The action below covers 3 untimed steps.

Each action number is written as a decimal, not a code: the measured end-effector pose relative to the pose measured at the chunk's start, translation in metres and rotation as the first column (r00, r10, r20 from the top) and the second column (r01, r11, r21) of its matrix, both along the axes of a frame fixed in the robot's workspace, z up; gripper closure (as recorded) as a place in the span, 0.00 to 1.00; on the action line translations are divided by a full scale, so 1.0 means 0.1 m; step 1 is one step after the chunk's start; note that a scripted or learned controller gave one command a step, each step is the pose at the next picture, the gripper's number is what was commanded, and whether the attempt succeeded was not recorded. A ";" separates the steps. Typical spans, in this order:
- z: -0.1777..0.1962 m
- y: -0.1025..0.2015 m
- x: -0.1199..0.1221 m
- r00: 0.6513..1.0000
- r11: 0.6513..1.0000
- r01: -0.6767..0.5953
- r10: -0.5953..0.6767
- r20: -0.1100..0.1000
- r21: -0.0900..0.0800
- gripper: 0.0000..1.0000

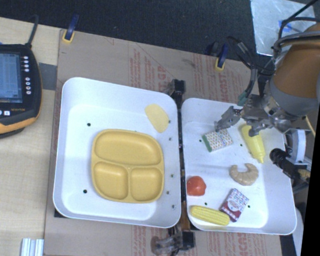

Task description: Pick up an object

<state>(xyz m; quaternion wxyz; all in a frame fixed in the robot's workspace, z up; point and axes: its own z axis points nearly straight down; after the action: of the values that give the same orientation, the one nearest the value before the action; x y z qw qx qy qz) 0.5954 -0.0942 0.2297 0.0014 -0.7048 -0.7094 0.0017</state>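
My gripper [242, 124] hangs over the far part of the right bin [276, 219], open, with nothing between its fingers. One grey finger [226, 118] is just above a green and white packet [217, 140]. The other is by the top of a yellow bottle [254, 144] that lies flat. Nearer the front of this bin lie a tan curved pastry [244, 174], a red tomato [196, 185], a red packet [235, 204] and a yellow corn cob [209, 215].
The left bin [70, 142] holds a yellow divided plate [127, 166] and a pale yellow slice [157, 118] at its far right corner. A tablet pendant [1, 89] lies on the bench at the far left. Clamps and cables sit along the bins' shared edge.
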 end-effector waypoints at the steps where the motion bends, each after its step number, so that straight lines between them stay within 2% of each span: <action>1: -1.39 -0.21 0.52 1.000 1.000 -0.001 0.001 -0.001 -0.002 0.00; 2: -1.28 -0.22 0.53 1.000 1.000 -0.004 0.004 -0.001 -0.003 1.00; 3: -0.37 0.48 0.16 1.000 1.000 -0.002 0.002 0.001 -0.001 1.00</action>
<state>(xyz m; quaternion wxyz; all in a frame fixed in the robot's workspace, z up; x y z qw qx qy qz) 0.6118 -0.0461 0.1927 0.0005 -0.7041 -0.7101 0.0015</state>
